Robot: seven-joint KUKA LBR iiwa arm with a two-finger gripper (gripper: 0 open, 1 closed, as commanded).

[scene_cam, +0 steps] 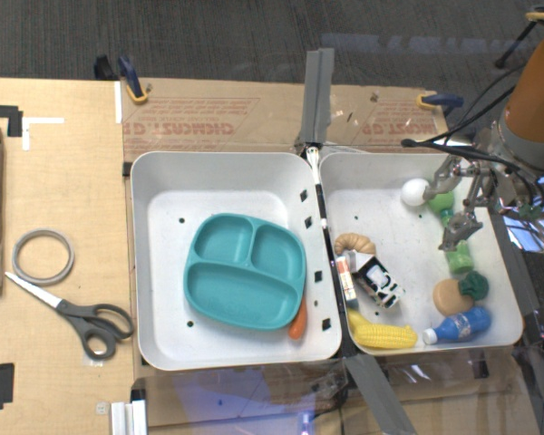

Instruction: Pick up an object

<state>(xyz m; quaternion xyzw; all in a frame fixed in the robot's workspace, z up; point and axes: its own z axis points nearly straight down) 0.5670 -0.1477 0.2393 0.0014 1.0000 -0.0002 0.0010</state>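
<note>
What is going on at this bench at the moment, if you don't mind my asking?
A grey robot arm reaches in from the right over the right bin, its pincer low among the green toys near the far right side. Nothing is visibly between its fingers. That bin also holds a white ball, a corn cob, a blue bottle and a croissant. The left bin holds a teal divided plate with a carrot at its edge. Scissors and a tape roll lie on the bench.

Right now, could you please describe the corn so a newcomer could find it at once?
Look in the right bin, along its near wall. The corn lies there, left of the blue bottle; it alone is yellow and knobbly.
</note>
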